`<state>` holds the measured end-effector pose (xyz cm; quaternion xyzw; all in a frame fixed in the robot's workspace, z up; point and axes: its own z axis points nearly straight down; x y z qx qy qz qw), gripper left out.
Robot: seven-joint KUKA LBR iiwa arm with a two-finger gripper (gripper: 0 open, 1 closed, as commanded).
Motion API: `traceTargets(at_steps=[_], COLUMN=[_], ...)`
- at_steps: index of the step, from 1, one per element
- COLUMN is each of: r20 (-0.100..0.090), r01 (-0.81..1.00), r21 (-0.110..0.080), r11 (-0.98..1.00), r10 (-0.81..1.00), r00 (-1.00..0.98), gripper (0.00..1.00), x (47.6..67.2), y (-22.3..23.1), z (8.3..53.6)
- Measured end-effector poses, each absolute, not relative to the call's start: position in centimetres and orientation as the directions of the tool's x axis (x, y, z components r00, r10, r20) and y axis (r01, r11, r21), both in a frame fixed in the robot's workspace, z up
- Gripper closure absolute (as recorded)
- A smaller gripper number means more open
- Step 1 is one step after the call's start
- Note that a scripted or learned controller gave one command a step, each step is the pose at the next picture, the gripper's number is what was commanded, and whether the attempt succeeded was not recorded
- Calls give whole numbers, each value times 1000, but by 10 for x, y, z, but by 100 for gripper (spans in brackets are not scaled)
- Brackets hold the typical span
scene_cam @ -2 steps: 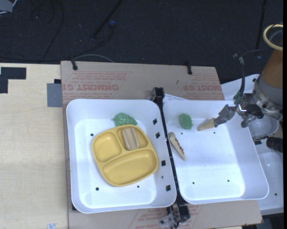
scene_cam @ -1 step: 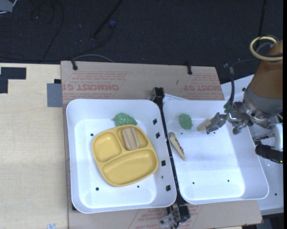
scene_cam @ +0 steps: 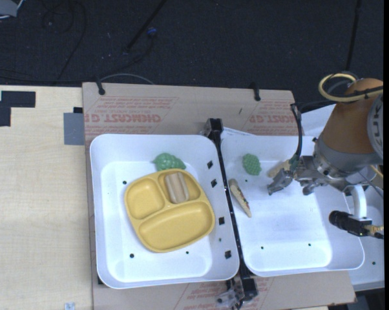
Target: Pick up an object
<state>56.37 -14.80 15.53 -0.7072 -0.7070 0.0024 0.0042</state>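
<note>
Looking down, we log two white bins (scene_cam: 110, 173) on cardboard (scene_cam: 181, 112) over a pale wooden bench (scene_cam: 33, 205), dark floor (scene_cam: 181, 31) behind; gripper (scene_cam: 280, 178) spread, grasping nothing.

A single fixed camera is mounted above the bench (scene_cam: 33, 192) and looks down at a slant. Both white bins fall within the frame: the left bin (scene_cam: 110, 237) sits near centre, the right bin (scene_cam: 298, 250) toward the right side. The arm (scene_cam: 349, 134) enters from the right. Dark floor (scene_cam: 194, 37) crosses the top. Range is moderate.
</note>
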Motion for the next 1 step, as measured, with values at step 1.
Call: traceTargets(at_steps=[1], r20=[3], r01=[1000], r21=[-9], r11=[-1], r10=[1000], r00=[1], gripper=[0], x=[563], y=[-150], z=[91])
